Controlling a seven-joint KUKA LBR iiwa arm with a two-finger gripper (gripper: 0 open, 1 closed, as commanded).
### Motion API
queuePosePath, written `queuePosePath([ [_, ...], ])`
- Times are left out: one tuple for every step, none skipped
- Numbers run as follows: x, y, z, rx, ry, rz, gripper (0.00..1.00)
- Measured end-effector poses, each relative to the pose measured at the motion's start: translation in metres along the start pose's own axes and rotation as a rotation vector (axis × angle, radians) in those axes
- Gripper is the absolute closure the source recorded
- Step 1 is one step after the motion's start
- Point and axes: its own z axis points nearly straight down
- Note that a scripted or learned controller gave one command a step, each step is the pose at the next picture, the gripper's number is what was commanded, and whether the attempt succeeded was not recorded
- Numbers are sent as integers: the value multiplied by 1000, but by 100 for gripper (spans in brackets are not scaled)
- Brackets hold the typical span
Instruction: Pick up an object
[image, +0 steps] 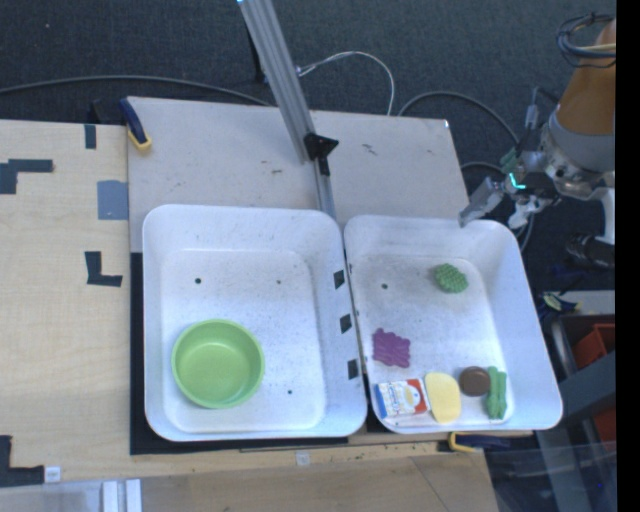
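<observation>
The gripper (497, 203) hangs above the right bin's (520, 300) far right corner, fingers apart, holding nothing. The nearest object, a knobbly green ball (450, 278), lies well apart from them inside that bin; a ridged purple piece (391, 348) lies nearer the middle.

right bin (520, 300) centre open; items crowd front edge; slanted metal pole (290, 80) stands behind bins.
</observation>
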Motion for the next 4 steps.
queuePosePath([
  [-5, 5, 48, 4, 1, 1, 0],
  [-2, 14, 104, 5, 1, -1, 0],
  [0, 13, 158, 6, 1, -1, 0],
  [0, 15, 144, 1, -1, -2, 100],
])
